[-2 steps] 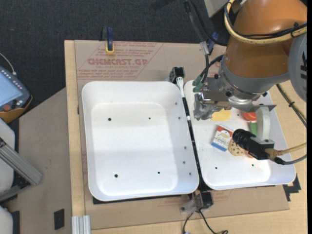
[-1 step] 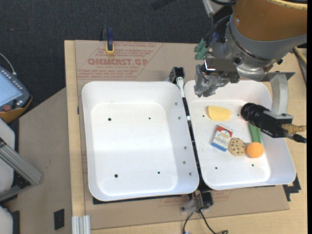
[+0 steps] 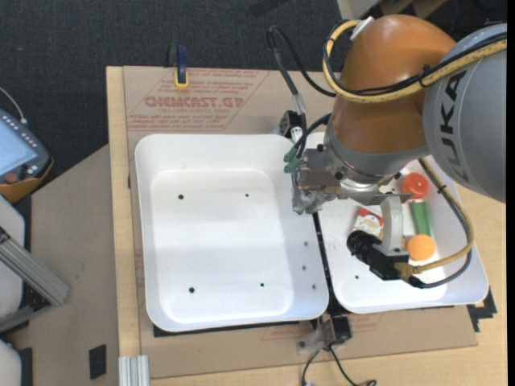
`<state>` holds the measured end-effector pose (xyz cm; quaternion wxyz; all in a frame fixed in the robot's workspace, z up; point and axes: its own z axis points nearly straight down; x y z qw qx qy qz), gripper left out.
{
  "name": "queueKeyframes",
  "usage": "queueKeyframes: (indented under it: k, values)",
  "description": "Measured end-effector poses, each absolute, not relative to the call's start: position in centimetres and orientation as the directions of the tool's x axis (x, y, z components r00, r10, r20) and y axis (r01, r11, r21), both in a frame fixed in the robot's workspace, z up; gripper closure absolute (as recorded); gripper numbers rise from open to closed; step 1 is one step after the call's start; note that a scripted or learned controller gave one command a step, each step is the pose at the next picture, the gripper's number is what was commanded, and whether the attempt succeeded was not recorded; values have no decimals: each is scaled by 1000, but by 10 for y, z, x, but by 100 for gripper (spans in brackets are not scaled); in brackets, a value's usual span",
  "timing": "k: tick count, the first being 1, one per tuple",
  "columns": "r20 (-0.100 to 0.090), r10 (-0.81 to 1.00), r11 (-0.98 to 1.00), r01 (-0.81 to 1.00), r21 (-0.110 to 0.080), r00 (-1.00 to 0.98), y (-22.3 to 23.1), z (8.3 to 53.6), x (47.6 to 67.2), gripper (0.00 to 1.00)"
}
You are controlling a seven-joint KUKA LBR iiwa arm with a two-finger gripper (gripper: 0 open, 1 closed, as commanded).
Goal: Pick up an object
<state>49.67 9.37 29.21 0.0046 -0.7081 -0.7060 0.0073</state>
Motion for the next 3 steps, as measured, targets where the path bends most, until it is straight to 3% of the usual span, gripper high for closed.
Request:
queueKeyframes:
  k: [1, 2, 3]
  values:
    - [1, 1000, 0, 1000, 5, 0, 87, 349, 479, 100]
    - [-1, 1000, 2, 1000, -10, -2, 118, 274, 478, 100]
    - [0, 1000, -4, 1000, 6, 4, 84, 324, 480, 100]
